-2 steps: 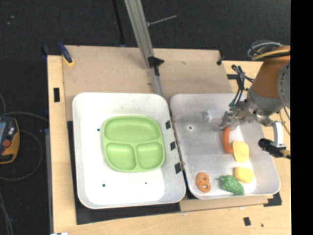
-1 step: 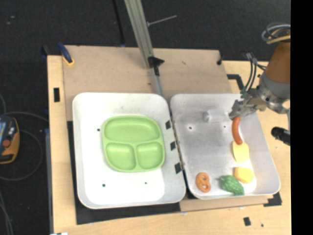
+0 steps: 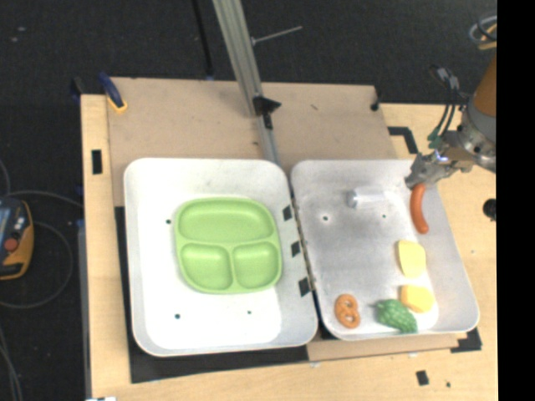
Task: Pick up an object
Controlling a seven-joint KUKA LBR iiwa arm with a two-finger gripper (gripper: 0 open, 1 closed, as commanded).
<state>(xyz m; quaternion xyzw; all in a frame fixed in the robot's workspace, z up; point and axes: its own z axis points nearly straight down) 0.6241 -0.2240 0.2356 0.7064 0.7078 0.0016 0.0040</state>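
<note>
**A robotics lab test station**

A lab is suggested by the plywood surface set on dark flooring, two white bins fixed side by side, an aluminium mast rising behind them, and loose cables at the left.

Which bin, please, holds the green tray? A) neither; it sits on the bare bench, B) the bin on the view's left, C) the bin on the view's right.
B: the green tray lies inside the left bin, while the right bin holds the small food items.
</note>
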